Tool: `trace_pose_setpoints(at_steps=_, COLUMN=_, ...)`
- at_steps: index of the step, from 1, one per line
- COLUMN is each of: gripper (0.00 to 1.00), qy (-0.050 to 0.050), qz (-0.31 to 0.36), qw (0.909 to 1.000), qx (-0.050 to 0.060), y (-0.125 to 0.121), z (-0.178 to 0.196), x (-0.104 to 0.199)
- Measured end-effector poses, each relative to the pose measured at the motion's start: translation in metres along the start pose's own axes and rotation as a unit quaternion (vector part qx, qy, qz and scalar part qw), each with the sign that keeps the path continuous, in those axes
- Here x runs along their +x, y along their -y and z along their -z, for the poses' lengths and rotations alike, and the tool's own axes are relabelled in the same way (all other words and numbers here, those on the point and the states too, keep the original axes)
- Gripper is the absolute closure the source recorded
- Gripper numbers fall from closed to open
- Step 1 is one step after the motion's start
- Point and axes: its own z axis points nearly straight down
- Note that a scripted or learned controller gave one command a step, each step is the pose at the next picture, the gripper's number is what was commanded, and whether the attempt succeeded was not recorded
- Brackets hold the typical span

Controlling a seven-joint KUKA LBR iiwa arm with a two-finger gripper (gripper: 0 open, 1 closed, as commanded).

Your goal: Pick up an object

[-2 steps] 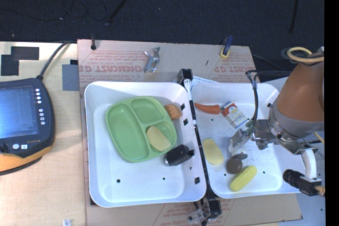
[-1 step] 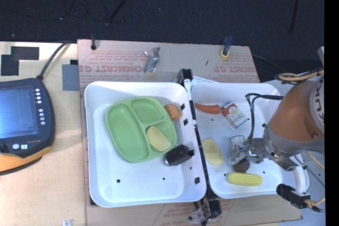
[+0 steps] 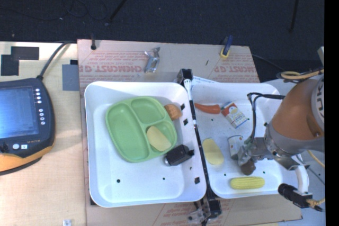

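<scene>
Arm low over right bin, end effector down among scattered items.

Counter [image 3: 132,58] carries two white bins side by side. Left bin [image 3: 100,166] holds a green divided plate [image 3: 127,124] with a pale yellow piece [image 3: 158,138] in its lower right compartment; a brownish item [image 3: 172,111] rests at the plate's upper right edge, a black object [image 3: 178,155] just below the plate. Arm [image 3: 296,114] enters from right, over the right bin [image 3: 265,190]. End effector [image 3: 244,159] sits low near bin floor, a dark lump right at its tip; cannot tell whether fingers are spread or pinching. Right bin also holds: yellow block [image 3: 213,151], corn cob [image 3: 247,183] near front wall, orange-red sausage-like item [image 3: 207,108], small carton [image 3: 234,114] beside it.
</scene>
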Motion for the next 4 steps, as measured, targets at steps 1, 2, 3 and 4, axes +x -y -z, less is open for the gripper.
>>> trace_pose_setpoints(at_steps=1, gripper=1.00, qy=0.000, qz=0.007, qw=1.0000, qx=-0.006, y=-0.045, z=0.094, x=0.065)
trace_pose_setpoints(at_steps=2, gripper=0.00, qy=0.001, qz=0.003, qw=1.0000, qx=-0.001, y=-0.041, z=0.088, x=0.061)
trace_pose_setpoints(at_steps=3, gripper=0.00, qy=0.001, qz=0.002, qw=1.0000, qx=-0.002, y=0.002, z=-0.008, x=0.038)
trace_pose_setpoints(at_steps=4, gripper=1.00, qy=0.000, qz=0.000, qw=1.0000, qx=0.000, y=0.003, z=0.000, x=0.038)
